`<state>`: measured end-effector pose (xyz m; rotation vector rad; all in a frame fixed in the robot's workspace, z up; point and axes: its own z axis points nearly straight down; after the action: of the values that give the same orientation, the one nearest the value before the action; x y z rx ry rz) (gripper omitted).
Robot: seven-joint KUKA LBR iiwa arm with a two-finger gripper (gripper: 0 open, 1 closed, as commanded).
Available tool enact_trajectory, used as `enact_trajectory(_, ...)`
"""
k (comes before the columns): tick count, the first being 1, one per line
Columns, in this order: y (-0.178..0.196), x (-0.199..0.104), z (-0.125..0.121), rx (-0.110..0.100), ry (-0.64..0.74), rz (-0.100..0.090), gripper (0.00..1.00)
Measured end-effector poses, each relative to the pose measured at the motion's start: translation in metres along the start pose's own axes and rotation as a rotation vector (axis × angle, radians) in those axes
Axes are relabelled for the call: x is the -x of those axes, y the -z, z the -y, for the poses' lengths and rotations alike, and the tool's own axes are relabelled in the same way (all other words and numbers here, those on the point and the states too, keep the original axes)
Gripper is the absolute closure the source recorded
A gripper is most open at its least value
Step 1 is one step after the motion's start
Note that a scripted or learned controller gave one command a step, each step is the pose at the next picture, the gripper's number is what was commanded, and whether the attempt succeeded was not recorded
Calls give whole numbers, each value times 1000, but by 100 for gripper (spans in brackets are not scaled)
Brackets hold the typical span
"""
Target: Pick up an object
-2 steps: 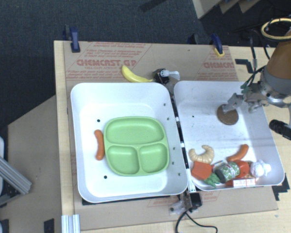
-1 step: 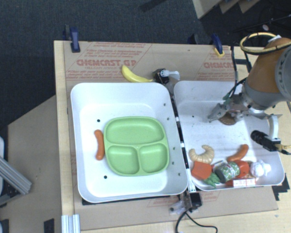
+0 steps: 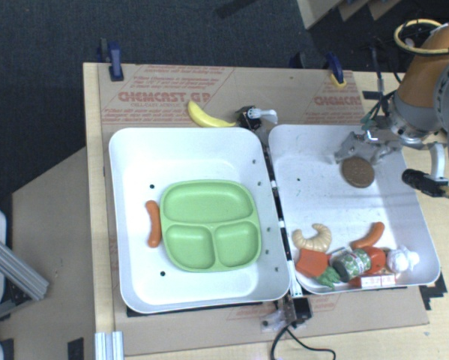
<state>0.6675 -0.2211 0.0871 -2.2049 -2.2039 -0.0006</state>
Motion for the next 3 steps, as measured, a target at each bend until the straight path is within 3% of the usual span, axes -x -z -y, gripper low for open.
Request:
enact_trajectory(1,-4,-49,36,13,2,16,0)
enact_trajectory(2,8,-48,33,19,2,18,100)
enact_trajectory(3,-3,-102,20,18,4,18,100)
